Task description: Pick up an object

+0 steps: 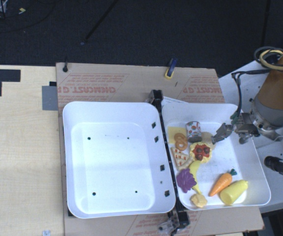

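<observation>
Camera view: arm enters from the right, hand (223, 131) low over the right bin (257, 178), near its upper middle. The fingers look slightly parted with nothing between them; the view is too small to be sure, so I cannot tell the opening.

All objects sit in the right bin. Can (193, 130) is just left of the hand. Red piece (201, 151) lies below it, waffle (181, 157) and ring (181, 141) further left, crowded and touching. Grapes (185, 179) and carrot (221, 182) lie lower, with the lemon (233, 191) touching the carrot's side. Left bin (112, 208) holds nothing to pick.

Judgement: approach stage, no grasp yet. The can is nearest, but its neighbours are tight. The carrot offers cleaner access: straddle it across its narrow width, descend fully, then close and lift straight up.
</observation>
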You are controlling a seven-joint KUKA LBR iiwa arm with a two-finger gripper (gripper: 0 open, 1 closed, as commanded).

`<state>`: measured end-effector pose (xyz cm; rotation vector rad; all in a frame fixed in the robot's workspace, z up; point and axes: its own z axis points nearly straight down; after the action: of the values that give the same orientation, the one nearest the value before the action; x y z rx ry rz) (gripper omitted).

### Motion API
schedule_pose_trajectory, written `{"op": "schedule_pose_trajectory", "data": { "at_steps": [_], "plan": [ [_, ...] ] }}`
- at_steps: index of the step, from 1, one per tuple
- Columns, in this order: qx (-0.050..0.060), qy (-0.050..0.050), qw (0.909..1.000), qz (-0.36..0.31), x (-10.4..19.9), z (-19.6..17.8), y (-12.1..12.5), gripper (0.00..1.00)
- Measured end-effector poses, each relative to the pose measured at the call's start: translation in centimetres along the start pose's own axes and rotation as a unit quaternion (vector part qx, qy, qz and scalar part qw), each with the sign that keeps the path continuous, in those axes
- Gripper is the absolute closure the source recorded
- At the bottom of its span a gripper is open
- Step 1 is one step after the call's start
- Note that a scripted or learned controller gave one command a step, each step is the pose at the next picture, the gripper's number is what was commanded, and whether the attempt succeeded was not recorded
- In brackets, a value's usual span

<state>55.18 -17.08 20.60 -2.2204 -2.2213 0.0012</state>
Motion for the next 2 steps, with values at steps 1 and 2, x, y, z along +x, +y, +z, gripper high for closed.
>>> {"op": "schedule_pose_trajectory", "data": {
  "at_steps": [1, 2],
  "plan": [
    [0.007, 0.003, 1.0000, 0.000, 5.5, 11.9, -4.6, 0.00],
    [0.002, 0.001, 1.0000, 0.004, 5.0, 10.3, -4.3, 1.00]
  ]
}}
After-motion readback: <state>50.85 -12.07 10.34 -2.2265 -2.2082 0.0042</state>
